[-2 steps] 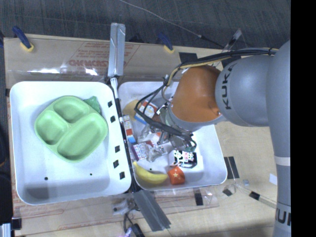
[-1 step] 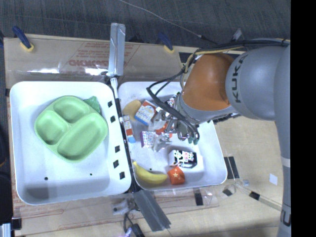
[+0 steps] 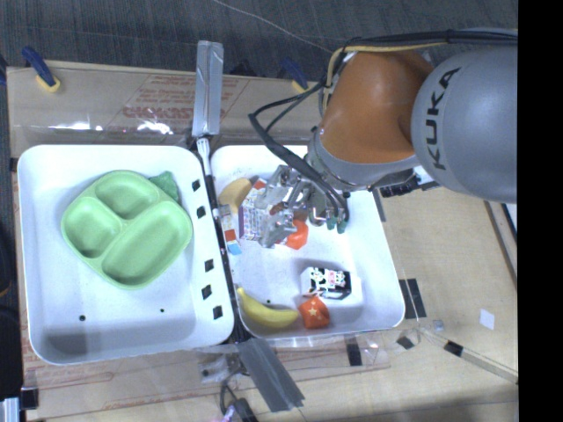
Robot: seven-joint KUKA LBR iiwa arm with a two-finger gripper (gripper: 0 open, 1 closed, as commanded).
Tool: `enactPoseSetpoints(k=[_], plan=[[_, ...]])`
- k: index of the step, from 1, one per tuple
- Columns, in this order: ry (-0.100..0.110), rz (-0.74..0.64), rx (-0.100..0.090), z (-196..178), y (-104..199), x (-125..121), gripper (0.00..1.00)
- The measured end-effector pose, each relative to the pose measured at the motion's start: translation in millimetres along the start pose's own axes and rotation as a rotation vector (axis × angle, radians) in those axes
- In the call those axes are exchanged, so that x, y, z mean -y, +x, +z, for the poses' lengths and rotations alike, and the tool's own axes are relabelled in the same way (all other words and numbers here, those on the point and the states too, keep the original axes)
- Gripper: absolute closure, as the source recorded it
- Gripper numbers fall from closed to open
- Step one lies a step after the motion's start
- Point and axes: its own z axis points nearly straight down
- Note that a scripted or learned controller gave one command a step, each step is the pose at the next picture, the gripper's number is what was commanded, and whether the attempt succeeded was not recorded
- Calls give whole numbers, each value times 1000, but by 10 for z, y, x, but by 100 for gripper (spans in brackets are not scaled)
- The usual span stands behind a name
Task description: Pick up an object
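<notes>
My gripper (image 3: pixel 290 214) hangs low over the middle of the right bin (image 3: pixel 374 271), under the orange wrist band. A small red object (image 3: pixel 297 234) lies right below its metal fingers; I cannot tell whether they touch it. Next to it on the left lies a crinkled printed packet (image 3: pixel 251 214), and a tan rounded piece (image 3: pixel 234 191) rests at the bin's upper left. Near the front of the bin lie a yellow banana (image 3: pixel 266 313), a red strawberry-like toy (image 3: pixel 315 312) and a small black-and-white cow-patterned box (image 3: pixel 327 282).
The left bin (image 3: pixel 53 323) holds a green divided plate (image 3: pixel 127 227) with a dark green item (image 3: pixel 165 184) at its upper right edge. A black-marked divider (image 3: pixel 211 244) separates the bins. The arm's bulk covers the right bin's upper right part.
</notes>
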Motion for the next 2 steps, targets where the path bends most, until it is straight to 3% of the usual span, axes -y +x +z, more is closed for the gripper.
enactPoseSetpoints(k=[1,2], plan=[[0,-262,-12,478,586,455,100],[0,-262,-11,476,585,453,0]])
